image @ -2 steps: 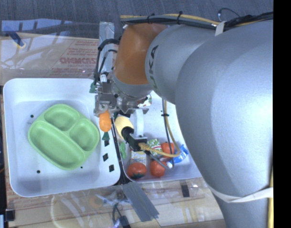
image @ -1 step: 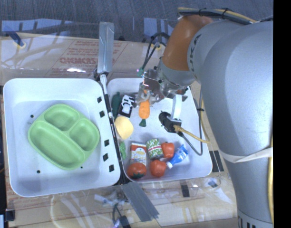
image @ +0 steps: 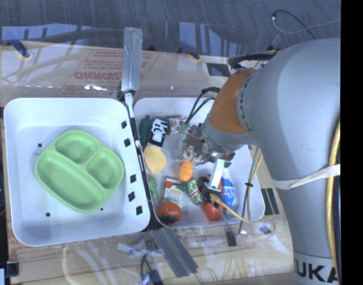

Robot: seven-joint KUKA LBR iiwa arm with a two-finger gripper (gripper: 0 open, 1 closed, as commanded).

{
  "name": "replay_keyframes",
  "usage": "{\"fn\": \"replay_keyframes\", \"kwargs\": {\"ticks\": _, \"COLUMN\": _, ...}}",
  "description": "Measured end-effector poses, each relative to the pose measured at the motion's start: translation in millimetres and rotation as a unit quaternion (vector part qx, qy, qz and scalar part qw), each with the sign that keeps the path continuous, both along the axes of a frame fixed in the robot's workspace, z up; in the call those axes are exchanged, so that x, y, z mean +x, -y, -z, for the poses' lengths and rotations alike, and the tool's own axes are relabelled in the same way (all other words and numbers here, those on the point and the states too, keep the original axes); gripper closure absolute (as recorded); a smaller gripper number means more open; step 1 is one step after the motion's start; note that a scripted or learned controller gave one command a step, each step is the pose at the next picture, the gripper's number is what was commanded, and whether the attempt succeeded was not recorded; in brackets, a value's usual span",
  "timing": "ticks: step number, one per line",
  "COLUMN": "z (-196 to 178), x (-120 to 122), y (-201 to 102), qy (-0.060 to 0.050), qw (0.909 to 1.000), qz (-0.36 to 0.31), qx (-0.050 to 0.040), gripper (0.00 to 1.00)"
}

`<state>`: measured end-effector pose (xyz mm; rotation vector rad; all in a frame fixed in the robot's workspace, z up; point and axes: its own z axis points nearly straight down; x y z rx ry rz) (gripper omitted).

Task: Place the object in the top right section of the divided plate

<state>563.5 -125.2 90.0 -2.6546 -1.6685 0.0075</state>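
A green divided plate (image: 79, 170) lies in the left white bin (image: 24, 218), its three sections bare. My gripper (image: 191, 149) hangs low over the right bin (image: 257, 202), just above a small orange object (image: 185, 171). The arm's wrist covers much of the fingers. Around it lie a yellow lemon-like piece (image: 155, 158), a red tomato (image: 169, 212), a second red piece (image: 212, 211) and a blue-and-white packet (image: 227, 192).
A black-and-white carton (image: 159, 130) and a dark green item (image: 145, 128) lie at the back of the right bin. A small printed box (image: 174, 193) sits near the front. The metal divider (image: 132, 64) runs between the bins. Cables trail along the arm.
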Motion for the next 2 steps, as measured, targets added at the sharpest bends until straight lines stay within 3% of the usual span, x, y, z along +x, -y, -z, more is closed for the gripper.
{"fn": "replay_keyframes", "kwargs": {"ticks": 1, "z": -3.3, "x": -75.6, "y": -25.7, "qy": 0.004, "qw": 0.9993, "qz": 0.038, "qx": -0.0011, "gripper": 1.0}}
{"fn": "replay_keyframes", "kwargs": {"ticks": 2, "z": -100.8, "x": -86.6, "y": -83.6, "qy": 0.002, "qw": 0.9999, "qz": -0.014, "qx": -0.0005, "gripper": 1.0}}
